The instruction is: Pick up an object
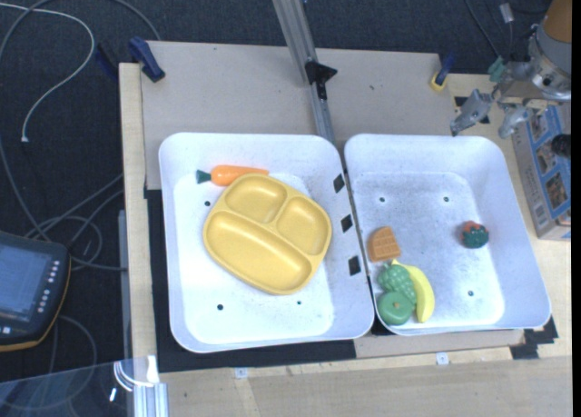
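From the overhead camera I saw the pincer [487,114] hanging open and empty above the right bin's [508,163] far corner. The nearest toy, a small strawberry [474,234], lay toward me from it on the bin floor. The arm was raised, reaching in from the right.

Arm [556,43] cut off by the right and top edges, the claw's [490,111] finger state too blurred to tell. Carrot [234,173] partly hidden behind the yellow plate's [265,232] rim. Green toy [396,297] half covered by the banana [420,292].
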